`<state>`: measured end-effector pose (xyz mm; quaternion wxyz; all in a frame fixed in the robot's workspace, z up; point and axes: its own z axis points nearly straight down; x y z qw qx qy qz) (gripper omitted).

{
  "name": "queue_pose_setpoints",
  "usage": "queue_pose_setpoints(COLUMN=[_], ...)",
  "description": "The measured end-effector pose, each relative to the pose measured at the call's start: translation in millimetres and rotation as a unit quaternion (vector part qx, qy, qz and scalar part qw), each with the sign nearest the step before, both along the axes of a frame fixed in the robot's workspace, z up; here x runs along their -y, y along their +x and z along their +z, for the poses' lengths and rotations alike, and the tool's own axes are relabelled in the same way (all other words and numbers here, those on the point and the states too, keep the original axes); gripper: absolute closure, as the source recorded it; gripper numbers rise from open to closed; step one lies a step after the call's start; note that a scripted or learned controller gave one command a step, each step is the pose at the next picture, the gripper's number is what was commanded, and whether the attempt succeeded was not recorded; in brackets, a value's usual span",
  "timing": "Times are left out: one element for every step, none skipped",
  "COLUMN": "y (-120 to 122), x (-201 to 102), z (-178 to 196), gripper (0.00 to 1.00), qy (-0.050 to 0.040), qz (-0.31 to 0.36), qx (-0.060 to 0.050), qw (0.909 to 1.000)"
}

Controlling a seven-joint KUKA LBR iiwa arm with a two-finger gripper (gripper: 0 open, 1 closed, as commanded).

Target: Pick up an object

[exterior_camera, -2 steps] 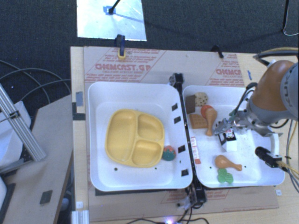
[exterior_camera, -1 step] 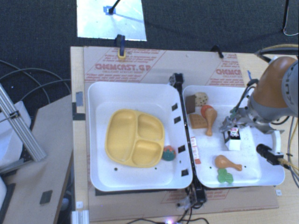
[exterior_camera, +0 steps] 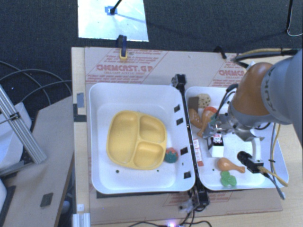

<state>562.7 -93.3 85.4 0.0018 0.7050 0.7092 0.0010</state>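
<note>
Gripper point(exterior_camera: 217, 137) low in right bin point(exterior_camera: 280, 161), finger state indiscernible; small white box point(exterior_camera: 217, 148) at 6 o'clock (probably light, stiff): pinch flat sides.

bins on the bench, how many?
2. Left bin holds the yellow divided plate and a small ball; right bin sits beside it, holding small toys, partly covered by the arm.

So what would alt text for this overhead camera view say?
A grey and orange robot arm reaches into the right white bin among small toys, near a small white box. The left bin holds a yellow divided tray.
</note>
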Motion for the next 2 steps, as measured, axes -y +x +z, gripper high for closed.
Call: queue_pose_setpoints(y=[0,17], x=[-24,-89], z=[104,143], gripper=[1.0,1.0], qy=[0.0006,0.0012], qz=[0.0,0.002], qx=[0.002,0.001], qw=[1.0,1.0])
